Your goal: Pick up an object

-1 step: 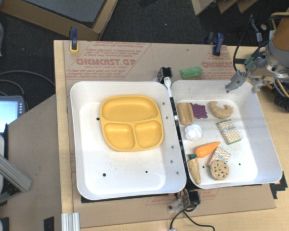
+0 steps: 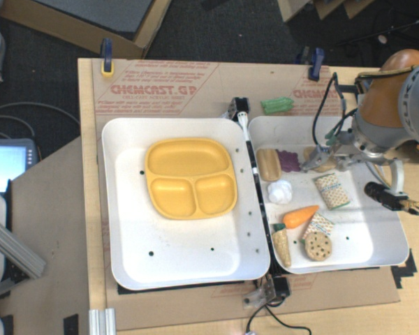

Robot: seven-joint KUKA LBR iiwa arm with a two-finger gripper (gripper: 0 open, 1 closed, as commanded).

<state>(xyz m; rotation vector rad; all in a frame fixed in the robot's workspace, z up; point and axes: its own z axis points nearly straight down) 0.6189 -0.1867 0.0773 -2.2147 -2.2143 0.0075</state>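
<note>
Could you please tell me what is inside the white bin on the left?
The left bin holds one yellow divided plate, lying flat toward its far side. Its three compartments look bare. Whatever is beneath the plate is covered.

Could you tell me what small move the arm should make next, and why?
Probably lower the gripper straight down: it sits over the right bin's back edge, near a tan item, and nothing visibly sits between its fingers. I cannot tell how the fingers stand.
</note>
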